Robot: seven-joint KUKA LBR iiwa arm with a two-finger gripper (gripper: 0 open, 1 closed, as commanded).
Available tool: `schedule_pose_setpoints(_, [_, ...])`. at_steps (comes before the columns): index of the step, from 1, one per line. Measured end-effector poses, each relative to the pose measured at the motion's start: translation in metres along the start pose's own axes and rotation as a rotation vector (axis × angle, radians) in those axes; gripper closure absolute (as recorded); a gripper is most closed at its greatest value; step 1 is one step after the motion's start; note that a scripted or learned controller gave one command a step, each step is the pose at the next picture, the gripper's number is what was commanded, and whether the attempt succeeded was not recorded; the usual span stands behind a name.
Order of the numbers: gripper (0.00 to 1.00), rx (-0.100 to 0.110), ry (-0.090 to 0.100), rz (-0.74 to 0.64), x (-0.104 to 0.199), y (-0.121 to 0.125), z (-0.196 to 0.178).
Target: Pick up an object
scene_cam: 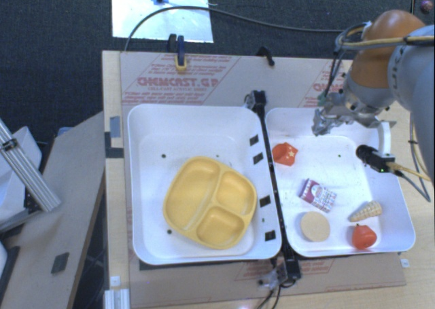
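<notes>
Nearest in the right bin [408, 236] lie a red tomato-like toy [364, 236], a tan disc [315, 226] and a pale cone [366, 211]; just beyond them sits a small maroon carton [317, 195], whose printed face is too small to read. Farther in, near the divider, rests a red block [285, 154] with a pale mark on it that cannot be made out. The left bin [146, 165] carries a yellow compartment tray [210, 202]. The claw [325, 124] hovers over the far edge of the right bin, apart from every toy, and whether it is released or clenched cannot be told from here; nothing shows in its grip. This looks like the approach step: no object is chosen yet, let alone lifted. The next move likely calls for travelling nearer and left toward the red block, the closest candidate, then descending squarely over it. Behind the bins, a clear sheet [177, 80] on the bench [112, 60] reads "CHEMCAST GP" in red letters, repeated at the far right where it is partly hidden.
</notes>
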State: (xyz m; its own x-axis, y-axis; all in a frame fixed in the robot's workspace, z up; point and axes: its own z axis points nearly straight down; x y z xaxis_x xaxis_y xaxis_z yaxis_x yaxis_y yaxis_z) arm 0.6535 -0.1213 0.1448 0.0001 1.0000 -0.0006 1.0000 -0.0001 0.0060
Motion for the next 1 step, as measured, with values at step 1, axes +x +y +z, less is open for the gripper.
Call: schedule_pose_setpoints(1, [1.00,0.001,0.000,-0.004,0.0010,0.0039,-0.0437])
